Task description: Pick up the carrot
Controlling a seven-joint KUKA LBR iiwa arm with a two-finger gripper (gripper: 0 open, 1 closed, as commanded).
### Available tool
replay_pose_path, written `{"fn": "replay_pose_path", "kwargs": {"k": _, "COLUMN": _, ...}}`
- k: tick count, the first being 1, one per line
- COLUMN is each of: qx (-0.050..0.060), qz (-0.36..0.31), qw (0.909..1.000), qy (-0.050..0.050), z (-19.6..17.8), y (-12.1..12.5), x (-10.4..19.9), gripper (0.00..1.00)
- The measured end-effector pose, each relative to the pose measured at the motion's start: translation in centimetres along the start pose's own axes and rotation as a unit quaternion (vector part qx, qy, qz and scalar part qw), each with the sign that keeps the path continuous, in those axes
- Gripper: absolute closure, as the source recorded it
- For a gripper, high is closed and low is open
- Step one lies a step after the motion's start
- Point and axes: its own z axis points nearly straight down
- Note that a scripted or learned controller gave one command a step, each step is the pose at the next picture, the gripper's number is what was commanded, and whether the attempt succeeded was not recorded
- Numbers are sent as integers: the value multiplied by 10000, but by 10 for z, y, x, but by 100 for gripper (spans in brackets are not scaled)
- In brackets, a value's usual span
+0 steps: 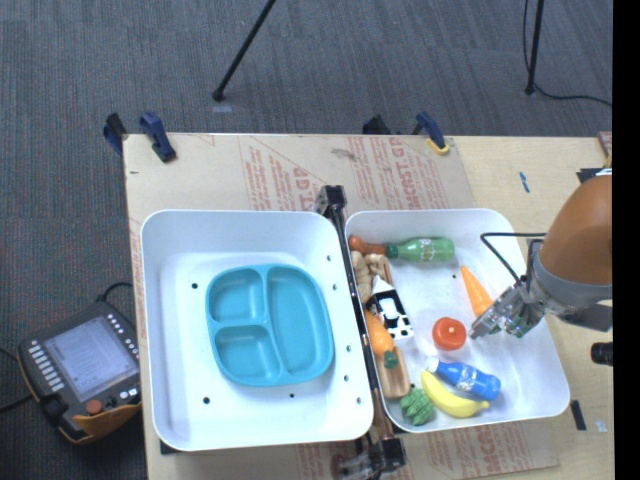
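The carrot [474,289] is a small orange cone lying in the right bin [520,243], near its right side, with its tip pointing toward the back. My gripper [497,321] hangs low over the bin, just to the right of and below the carrot's thick end, close to it or touching it. I cannot see anything held in the gripper. The arm's orange band [590,233] comes in from the right edge.
The right bin also holds a green bottle [421,250], a black-and-white carton [391,310], an orange-red round fruit [449,333], a blue bottle [468,378], a banana [455,400] and a green vegetable [417,407]. The left bin [170,268] holds a blue divided plate [268,323].
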Motion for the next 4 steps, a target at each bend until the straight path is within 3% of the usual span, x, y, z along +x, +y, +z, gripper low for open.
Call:
{"fn": "replay_pose_path", "kwargs": {"k": 1, "qx": -3, "qz": 4, "qw": 10000, "qy": 4, "z": 0, "y": 0, "x": 0, "gripper": 0}}
{"fn": "replay_pose_path", "kwargs": {"k": 2, "qx": -6, "qz": -823, "qw": 9966, "qy": -7, "z": 0, "y": 77, "x": 9, "gripper": 0}}
{"fn": "replay_pose_path", "kwargs": {"k": 3, "qx": -19, "qz": -1039, "qw": 9946, "qy": 15, "z": -1, "y": 24, "x": -16, "gripper": 0}}
{"fn": "replay_pose_path", "kwargs": {"k": 4, "qx": -11, "qz": -899, "qw": 9960, "qy": -19, "z": -1, "y": 100, "x": -34, "gripper": 0}}
